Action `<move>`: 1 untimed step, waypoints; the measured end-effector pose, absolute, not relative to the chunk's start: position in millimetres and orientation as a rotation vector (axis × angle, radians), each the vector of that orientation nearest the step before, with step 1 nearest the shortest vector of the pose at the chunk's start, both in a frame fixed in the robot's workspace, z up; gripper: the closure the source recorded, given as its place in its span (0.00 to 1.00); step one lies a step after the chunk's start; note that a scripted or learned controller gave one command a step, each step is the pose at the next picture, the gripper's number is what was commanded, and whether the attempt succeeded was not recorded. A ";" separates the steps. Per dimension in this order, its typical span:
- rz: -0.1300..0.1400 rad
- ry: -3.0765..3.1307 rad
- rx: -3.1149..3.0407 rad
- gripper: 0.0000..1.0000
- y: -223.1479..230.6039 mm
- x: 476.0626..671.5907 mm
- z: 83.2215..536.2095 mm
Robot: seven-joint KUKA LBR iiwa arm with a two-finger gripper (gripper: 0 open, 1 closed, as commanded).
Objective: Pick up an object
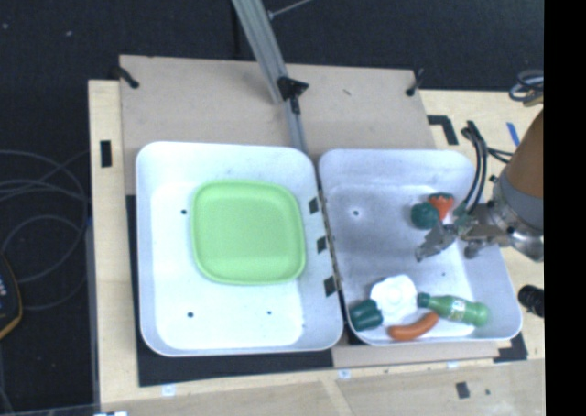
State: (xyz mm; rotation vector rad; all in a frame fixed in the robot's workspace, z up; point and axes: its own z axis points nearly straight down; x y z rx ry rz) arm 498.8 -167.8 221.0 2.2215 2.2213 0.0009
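In the camera view, two shallow white bins sit side by side on the pale worktop [229, 387]. The left bin [165, 313] fills the centre-left of the frame and carries a light green square plate [247, 231], lying flat and a little above the bin's middle. The right bin [385, 176] takes the centre-right and holds all the small things. The arm [526, 176] comes in from the right edge of the frame, its orange band showing near the edge, and the hand [438, 242] hangs over the right-hand part of the right bin, its dark fingers pointing toward the left and slightly down in the picture; they look a narrow way apart with nothing seen between them. Just above and to the left of the hand lies a small teal round object [423, 215], with an orange-red piece [443, 204] touching it on its right side; both are very near the fingertips but apart from them. Along the lower edge of the same bin, well below the hand, lies a cluster: a white crumpled object [395, 294], a dark green cup-like piece [364, 314] just to its lower left, an orange sausage-shaped object [412, 326] under it, and a green bottle [455, 308] lying on its side to the right. A grey pole [256, 25] slants from the top of the frame to the bins' junction.
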 end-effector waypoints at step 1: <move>-0.003 2.223 2.223 0.00 -163.2 499.2 178.0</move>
